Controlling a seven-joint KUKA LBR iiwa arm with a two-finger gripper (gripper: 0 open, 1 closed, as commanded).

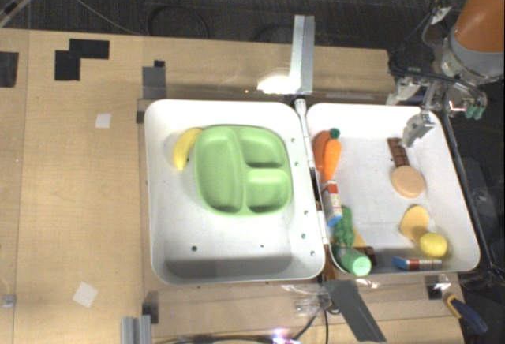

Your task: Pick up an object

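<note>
My gripper [417, 128] hangs over the far right part of the right bin [371, 125], just up and right of a brown chocolate bar [396, 151]. Nothing shows in its grasp. Below the bar lies a tan round disc [408, 181], then a yellow piece [414, 220] and a lemon [433, 244]. Along the bin's left wall lie an orange carrot [327, 157], a red and white tube [333, 196], a green leafy toy [344, 229] and a green bottle [353, 260]. A red and blue marker [418, 262] rests at the front wall.
The left bin [166, 216] holds a green divided plate [241, 169] with a banana [184, 147] beside its left edge. A metal post [303, 50] stands behind the divider between the bins. The arm's orange band [480, 19] sits at the top right.
</note>
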